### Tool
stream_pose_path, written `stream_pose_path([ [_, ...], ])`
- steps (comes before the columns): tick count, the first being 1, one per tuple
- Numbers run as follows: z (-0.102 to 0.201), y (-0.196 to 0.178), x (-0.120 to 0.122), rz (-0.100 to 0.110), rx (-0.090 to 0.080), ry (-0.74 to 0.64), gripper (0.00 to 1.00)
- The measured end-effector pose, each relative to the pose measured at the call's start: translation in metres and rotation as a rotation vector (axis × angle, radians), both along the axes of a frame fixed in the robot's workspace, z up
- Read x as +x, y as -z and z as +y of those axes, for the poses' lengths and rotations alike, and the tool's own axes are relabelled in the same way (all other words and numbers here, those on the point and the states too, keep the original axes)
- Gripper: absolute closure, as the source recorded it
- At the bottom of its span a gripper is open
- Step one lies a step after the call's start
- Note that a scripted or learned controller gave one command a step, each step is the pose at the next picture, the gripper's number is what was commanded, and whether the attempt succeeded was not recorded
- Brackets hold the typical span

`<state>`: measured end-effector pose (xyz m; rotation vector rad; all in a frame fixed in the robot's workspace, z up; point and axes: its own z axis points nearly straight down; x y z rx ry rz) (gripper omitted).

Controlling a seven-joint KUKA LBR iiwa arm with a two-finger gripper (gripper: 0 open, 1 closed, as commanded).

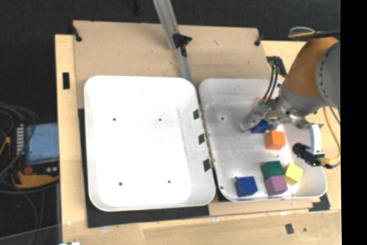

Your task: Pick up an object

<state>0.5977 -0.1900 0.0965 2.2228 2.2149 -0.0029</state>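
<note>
My gripper [256, 122] is low over the middle of the right bin [229, 100], reaching in from the right under the orange-banded wrist. A small blue object [261, 127] shows right at the gripper's tip, partly hidden by it. An orange cube [276, 139] sits just to the lower right of the gripper. Near the bin's front edge lie a blue cube [245, 186], a green cube [272, 169], a purple cube [276, 185] and a yellow cube [293, 173], the last three packed close together.
The left bin [143, 140] lies beside the right one, with clips along their shared rim. A slanted metal pole [163, 3] rises behind the bins. Cables and a black connector [307, 153] hang by the right bin's right edge.
</note>
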Motion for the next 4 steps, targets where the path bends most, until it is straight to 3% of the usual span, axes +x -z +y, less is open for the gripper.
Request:
stream_pose_path([
  [1, 0.0, -0.013, 0.001, -0.005, 0.001, 0.005, 1.0],
  [4, -0.013, -0.161, 0.013, -0.006, 0.002, -0.008, 1.0],
])
